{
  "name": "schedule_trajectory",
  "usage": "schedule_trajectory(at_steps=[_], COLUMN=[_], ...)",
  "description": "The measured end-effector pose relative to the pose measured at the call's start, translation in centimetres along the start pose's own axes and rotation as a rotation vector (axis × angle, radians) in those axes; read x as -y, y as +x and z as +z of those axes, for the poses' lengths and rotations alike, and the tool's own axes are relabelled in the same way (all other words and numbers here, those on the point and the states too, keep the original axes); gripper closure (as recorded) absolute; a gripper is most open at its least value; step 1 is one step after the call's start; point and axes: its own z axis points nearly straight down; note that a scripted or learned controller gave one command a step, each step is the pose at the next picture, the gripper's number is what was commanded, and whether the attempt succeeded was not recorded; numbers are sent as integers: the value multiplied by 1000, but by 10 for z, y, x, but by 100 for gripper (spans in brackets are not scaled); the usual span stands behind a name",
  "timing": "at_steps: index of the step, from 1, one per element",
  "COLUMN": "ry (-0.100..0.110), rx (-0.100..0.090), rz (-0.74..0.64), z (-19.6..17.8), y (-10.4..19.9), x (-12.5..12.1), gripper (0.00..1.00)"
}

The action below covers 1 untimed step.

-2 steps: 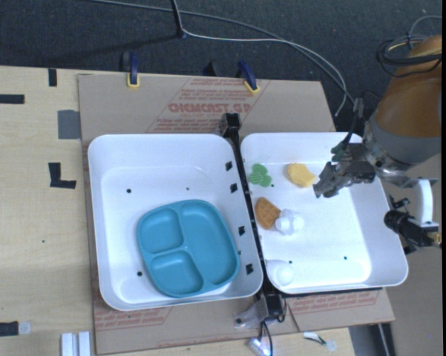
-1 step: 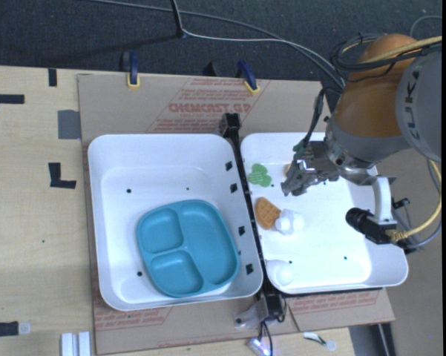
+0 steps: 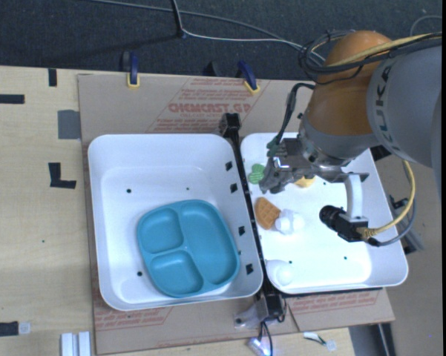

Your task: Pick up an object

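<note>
The bench of pale wood fills most of the camera view, with a cardboard sheet laid over it under both bins and dark fabric beyond its far edge. The grey arm with its orange band reaches in from the right and hangs over the far part of the right bin, its bulk covering that bin's far right corner. The left bin sits just beside the right one, their long walls touching along a dark clipped seam. In the left bin, toward its near side, lies a blue divided plate with three compartments, flat on the floor. Under the wrist, the gripper points down at the right bin's far left area, near the shared wall; whether its claw is spread or pressed together cannot be told from this angle, and nothing can be seen between its tips. Just beside it, against the left wall, lies a small green object. Nearer the camera sits a round tan object, like a cookie, and touching its right side a small white object. A bit of yellow peeks out under the wrist. Another white object rests close to the near left corner.
</note>
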Motion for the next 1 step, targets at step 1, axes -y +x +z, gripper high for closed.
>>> schedule_trajectory(at_steps=[1], ry=[0], rx=[-1], rz=[-1], z=[2], y=[54], x=[4], gripper=[100])
